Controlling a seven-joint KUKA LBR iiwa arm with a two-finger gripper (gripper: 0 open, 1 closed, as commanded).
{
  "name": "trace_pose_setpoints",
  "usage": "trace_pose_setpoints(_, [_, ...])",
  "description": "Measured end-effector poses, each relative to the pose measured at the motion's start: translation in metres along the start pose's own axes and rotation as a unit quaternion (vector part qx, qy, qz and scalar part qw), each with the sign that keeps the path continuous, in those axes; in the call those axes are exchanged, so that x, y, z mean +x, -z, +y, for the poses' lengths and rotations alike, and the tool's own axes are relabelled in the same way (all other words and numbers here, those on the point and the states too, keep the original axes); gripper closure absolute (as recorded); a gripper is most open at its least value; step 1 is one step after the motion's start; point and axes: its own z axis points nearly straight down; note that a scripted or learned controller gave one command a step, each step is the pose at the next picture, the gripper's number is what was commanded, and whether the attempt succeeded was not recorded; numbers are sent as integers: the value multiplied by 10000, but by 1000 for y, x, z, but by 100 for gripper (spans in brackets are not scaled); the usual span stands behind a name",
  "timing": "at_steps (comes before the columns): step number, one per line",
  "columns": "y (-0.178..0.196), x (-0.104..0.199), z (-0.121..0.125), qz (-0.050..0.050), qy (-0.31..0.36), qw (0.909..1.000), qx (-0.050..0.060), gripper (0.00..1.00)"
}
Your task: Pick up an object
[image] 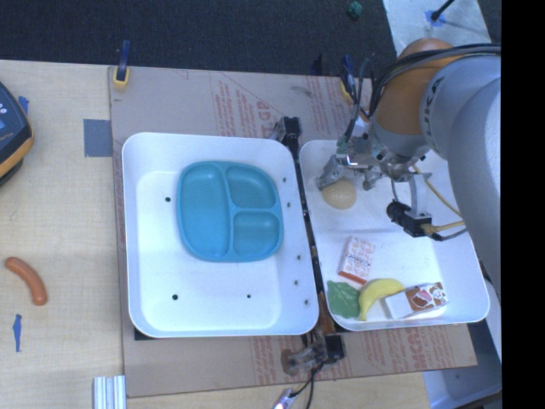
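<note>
Banana (379,294) and packet (358,258) lie in right bin (464,313).

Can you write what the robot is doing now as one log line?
gripper: over right bin, by tan round object | hold: not seen | left bin: blue tray

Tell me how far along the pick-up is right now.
Nothing looks lifted yet. The gripper is low at the far end of the right bin, right at a beige round object; a grasp can't be confirmed. The packet, banana and green piece lie untouched. Gripping and lifting remain.
</note>
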Motion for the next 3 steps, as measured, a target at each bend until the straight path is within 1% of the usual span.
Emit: trace_pose_setpoints(3, [0, -7, 0, -2, -20, 10000, -13, 0])
